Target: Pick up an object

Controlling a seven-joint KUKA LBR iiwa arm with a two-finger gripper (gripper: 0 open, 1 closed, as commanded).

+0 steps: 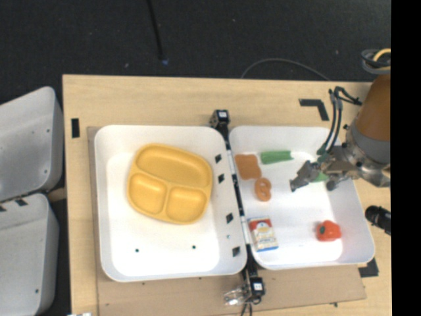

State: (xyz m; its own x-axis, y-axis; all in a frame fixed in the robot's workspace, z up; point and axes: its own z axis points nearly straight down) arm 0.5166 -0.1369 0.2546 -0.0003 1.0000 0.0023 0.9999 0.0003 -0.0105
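Where end effector (314,176) hovers, green stick (275,156) (slim, matte)

On your surface (79,97) two bins sit side by side. The left bin (112,255) holds a divided plate (170,183). In the right bin (348,242), a flat block (247,166) lies by the inner wall, a round piece (263,189) just before it, a small carton (262,234) nearer still. A long piece (275,156) lies behind, another item (328,230) front right. The end effector (318,178) hangs over the bin's right half.
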